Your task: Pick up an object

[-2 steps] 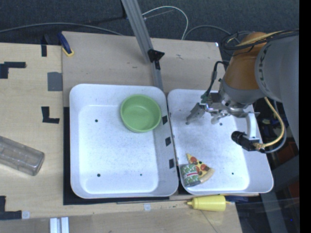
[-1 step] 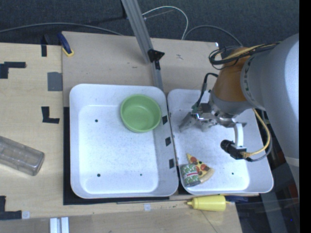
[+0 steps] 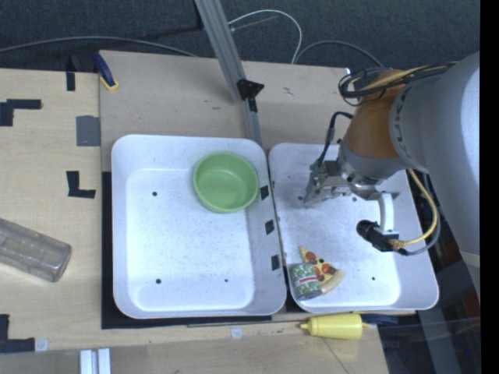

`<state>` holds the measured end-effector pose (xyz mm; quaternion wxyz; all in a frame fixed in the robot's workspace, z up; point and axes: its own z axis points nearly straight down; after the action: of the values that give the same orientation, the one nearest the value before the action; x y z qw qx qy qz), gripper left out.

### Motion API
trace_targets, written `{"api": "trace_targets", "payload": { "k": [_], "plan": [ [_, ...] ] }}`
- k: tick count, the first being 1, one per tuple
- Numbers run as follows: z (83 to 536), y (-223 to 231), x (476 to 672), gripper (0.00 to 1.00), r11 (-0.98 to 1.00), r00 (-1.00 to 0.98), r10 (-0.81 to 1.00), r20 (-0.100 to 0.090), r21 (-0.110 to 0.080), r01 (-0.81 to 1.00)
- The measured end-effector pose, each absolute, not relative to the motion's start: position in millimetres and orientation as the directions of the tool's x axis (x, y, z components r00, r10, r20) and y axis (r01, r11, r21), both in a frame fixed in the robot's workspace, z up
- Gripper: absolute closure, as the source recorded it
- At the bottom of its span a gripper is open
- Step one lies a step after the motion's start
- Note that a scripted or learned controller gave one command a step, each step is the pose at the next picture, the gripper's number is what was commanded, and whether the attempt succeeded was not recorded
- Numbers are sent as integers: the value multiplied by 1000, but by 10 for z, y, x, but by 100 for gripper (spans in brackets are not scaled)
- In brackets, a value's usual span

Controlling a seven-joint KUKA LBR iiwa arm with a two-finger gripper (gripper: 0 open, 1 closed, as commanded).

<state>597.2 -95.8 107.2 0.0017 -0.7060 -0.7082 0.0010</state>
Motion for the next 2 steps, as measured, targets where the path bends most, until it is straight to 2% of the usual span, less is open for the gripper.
{"api": "trace_targets", "payload": {
  "k": [1,2],
  "plan": [
    [1677,-893,6021,100,2,-2,1000,0,4,1000],
    [2172,-988,6020,100,1,-1,1000,-1,4,1000]
  ]
}}
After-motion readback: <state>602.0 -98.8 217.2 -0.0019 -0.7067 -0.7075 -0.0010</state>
